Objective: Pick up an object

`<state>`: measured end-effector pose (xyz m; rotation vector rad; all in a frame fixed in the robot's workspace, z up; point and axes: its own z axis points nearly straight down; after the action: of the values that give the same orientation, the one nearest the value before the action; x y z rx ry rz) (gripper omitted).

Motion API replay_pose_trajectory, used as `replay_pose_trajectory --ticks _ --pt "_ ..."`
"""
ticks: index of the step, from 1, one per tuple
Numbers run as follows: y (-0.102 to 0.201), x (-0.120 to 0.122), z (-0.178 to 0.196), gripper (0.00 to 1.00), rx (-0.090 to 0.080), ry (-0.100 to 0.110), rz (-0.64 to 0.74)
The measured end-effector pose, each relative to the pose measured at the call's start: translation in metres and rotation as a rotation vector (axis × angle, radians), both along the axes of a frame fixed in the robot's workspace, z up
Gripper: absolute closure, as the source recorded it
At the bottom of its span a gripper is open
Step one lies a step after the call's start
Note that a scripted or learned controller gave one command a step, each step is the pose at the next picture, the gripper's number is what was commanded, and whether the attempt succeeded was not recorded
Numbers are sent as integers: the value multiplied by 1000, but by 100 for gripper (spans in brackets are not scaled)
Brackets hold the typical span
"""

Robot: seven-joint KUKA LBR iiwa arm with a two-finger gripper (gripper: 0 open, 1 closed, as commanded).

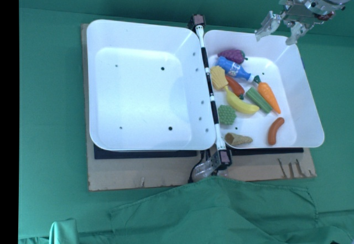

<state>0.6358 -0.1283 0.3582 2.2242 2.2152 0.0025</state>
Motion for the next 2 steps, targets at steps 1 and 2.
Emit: replay_pose_trajectory --ticks 1,2 --pt "-61 15 -84 0 -3 6 -5" --pt "-58 16 -78 0 -3 -1 0"
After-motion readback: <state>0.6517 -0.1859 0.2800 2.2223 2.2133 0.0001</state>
